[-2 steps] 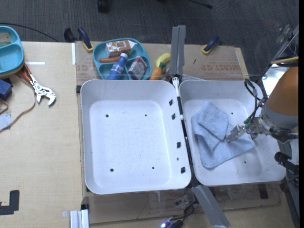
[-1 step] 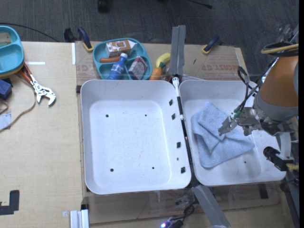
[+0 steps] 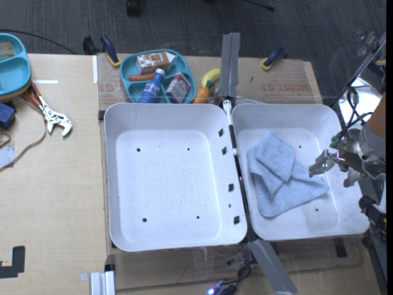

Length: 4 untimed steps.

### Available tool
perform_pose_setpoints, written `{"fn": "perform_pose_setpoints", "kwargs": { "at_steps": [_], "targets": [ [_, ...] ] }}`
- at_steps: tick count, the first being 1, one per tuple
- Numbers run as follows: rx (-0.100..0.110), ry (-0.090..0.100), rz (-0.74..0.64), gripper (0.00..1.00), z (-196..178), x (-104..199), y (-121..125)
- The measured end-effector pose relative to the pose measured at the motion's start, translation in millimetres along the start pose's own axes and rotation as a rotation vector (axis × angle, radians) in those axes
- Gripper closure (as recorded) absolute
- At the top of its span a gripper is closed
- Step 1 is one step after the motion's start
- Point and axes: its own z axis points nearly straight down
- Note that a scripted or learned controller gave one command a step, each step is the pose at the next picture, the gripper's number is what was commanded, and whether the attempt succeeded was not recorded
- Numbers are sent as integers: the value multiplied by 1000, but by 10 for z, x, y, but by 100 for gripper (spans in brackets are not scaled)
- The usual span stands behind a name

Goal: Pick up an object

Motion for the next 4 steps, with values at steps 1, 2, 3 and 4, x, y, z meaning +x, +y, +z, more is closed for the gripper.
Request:
{"fn": "perform_pose_setpoints", "kwargs": {
  "at_steps": [1,2,3,4],
  "targets": [
    [0,2,-99,0,1116,503,-197],
    [0,0,-151,0,590,130,192],
    [2,2,-352,0,1122,514,-251],
    [2,2,-348,100,1037,504,-246]
  ]
}}
